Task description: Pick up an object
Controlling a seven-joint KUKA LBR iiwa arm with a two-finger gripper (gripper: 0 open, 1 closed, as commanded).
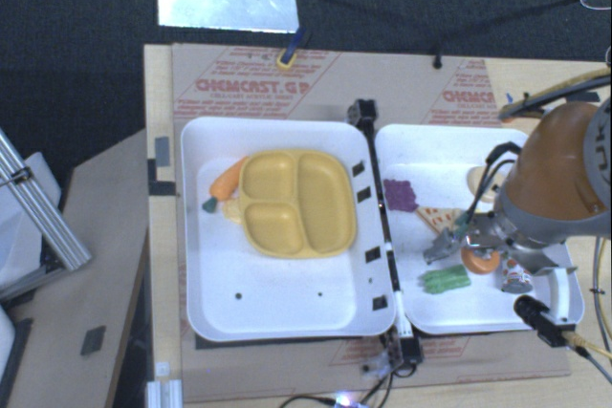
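My gripper hangs low in the right bin, coming off the grey and orange arm that enters from the right. It sits just above a green toy vegetable and right beside an orange round piece. A tan wedge with red dots lies just up-left of it, and a purple grape bunch lies further left. Nothing is visibly held.
A small brown and white item lies by the right bin's near right corner, and a beige piece shows behind the arm. The left bin holds a yellow divided plate and a toy carrot. A black divider separates the bins.
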